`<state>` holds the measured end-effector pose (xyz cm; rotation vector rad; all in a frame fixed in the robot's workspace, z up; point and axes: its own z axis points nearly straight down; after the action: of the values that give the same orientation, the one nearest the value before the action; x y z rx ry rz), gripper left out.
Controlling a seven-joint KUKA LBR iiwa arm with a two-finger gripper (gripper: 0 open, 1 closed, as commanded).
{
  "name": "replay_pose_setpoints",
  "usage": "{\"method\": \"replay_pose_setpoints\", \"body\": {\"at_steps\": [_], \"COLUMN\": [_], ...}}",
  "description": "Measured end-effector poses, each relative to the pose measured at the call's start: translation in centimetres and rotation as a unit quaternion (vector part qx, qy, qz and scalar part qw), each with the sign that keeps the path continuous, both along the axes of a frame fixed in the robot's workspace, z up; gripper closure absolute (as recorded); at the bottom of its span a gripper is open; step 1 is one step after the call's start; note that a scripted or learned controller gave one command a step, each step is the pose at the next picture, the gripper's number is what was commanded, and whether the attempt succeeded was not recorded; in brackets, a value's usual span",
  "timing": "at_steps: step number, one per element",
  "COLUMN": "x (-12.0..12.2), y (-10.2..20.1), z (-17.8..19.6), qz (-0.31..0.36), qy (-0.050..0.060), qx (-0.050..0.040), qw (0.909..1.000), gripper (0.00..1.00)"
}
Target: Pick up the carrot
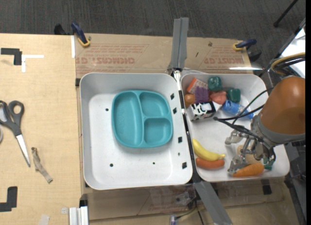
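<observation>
The bench (pixel 39 122) has a light wood-grain top. Two shallow white bins sit on it side by side: the left bin (pixel 92 136) and the right bin (pixel 214 131), their inner edges touching. A sheet of brown cardboard (pixel 126 54) lies under the bins, held at its far edge by two clamps (pixel 80 34) (pixel 244 45). Scissors (pixel 14 127) lie on the bare wood near the left edge, with a small strip (pixel 41 165) just beside them. Black tape marks (pixel 12 56) sit at the far left.
</observation>
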<state>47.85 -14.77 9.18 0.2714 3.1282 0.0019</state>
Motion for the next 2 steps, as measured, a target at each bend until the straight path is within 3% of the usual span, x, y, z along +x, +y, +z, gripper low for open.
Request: {"method": "replay_pose_setpoints", "body": {"at_steps": [1,2], "x": [0.0,0.1], "y": [-1.9,-5.1], "z": [0.1,0.1], "qz": [0.006,-0.103], "qy": [-0.001,-0.002], "qx": [-0.0007,-0.0006], "qw": [1.0,0.9947], "gripper": [0.0,0.0]}}
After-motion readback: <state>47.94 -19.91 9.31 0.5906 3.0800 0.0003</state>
